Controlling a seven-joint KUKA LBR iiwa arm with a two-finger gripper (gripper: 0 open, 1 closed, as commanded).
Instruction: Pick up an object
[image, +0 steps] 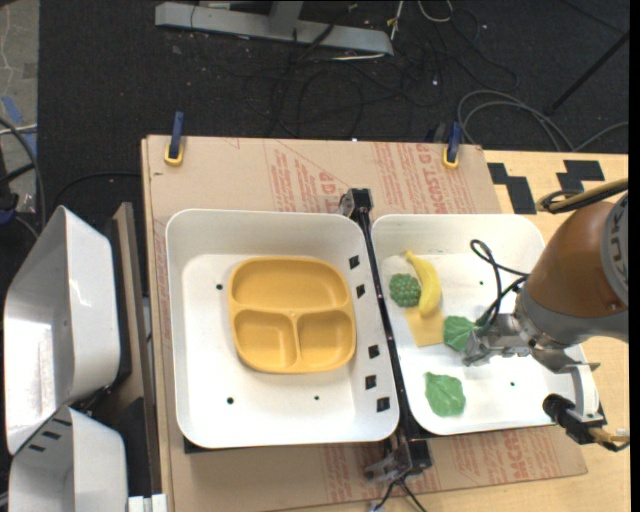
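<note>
Gripper (478, 350) beside green piece (457, 332), grip unclear, red cardboard lettering illegible.

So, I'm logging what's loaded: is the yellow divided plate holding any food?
Empty. The plate in the left bin shows three bare yellow compartments.

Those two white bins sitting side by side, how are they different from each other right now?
The left white bin holds one thing, a yellow plastic tray with three compartments; the right white bin holds several small toy foods: a yellow banana, a green broccoli floret, a flat green leaf and another green piece. The grey and orange robot arm reaches over the right bin, not the left. Both are shallow, white and round-cornered.
</note>
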